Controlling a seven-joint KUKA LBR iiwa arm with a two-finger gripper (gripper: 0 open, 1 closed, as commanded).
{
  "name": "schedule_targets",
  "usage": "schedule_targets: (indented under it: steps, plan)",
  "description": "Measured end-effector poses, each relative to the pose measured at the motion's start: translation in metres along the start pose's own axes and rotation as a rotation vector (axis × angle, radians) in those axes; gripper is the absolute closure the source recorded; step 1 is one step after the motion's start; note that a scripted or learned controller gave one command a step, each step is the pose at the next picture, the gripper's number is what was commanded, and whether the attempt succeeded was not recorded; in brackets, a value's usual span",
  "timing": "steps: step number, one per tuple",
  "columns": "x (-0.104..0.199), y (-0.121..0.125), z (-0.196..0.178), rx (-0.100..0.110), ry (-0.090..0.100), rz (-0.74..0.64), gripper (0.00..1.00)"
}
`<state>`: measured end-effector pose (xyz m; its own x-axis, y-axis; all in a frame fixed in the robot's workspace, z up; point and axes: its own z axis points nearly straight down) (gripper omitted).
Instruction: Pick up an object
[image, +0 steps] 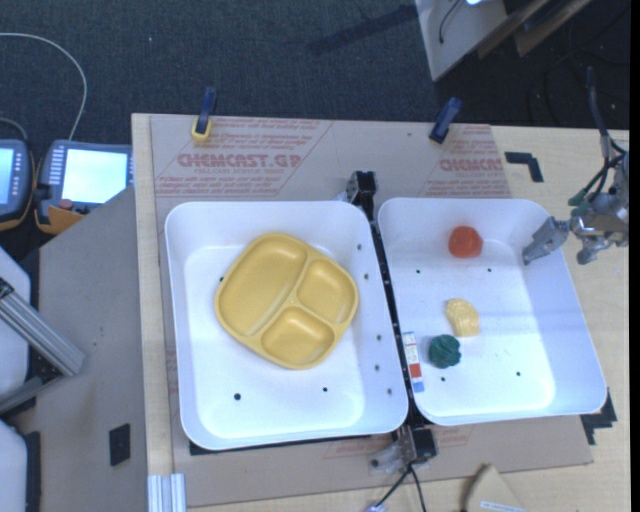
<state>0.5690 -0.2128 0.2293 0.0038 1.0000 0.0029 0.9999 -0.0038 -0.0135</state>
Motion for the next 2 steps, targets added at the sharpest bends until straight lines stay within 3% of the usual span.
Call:
schedule_targets:
  steps: [1,2]
  plan:
    - [0.001,0.003,-0.008,-0.014,-0.004,-0.004,0.00]
    - [0.008,-0.003,0.050,-0.007,0.000,-0.004,0.00]
